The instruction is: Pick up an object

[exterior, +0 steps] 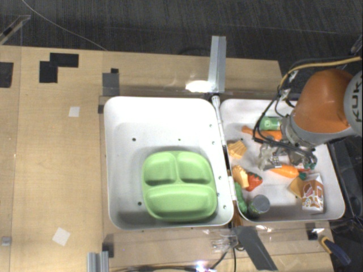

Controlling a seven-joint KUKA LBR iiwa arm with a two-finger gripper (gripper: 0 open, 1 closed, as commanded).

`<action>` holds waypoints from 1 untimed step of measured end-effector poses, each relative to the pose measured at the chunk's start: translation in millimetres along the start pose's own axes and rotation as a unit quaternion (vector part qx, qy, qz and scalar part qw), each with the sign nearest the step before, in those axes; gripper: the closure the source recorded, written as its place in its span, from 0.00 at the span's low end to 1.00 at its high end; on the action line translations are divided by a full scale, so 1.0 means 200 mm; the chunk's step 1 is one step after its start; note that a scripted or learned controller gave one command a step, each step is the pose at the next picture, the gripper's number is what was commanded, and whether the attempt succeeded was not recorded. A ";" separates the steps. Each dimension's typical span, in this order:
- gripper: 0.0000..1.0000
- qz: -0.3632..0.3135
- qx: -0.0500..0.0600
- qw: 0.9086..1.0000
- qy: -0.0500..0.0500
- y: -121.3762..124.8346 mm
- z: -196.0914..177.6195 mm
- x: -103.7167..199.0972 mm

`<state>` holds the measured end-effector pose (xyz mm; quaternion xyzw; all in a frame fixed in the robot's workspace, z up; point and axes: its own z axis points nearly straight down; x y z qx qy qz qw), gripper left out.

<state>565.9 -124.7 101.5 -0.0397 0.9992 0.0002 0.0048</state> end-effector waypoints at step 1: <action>1.00 -0.230 0.000 0.973 0.001 -0.15 -0.31 0.04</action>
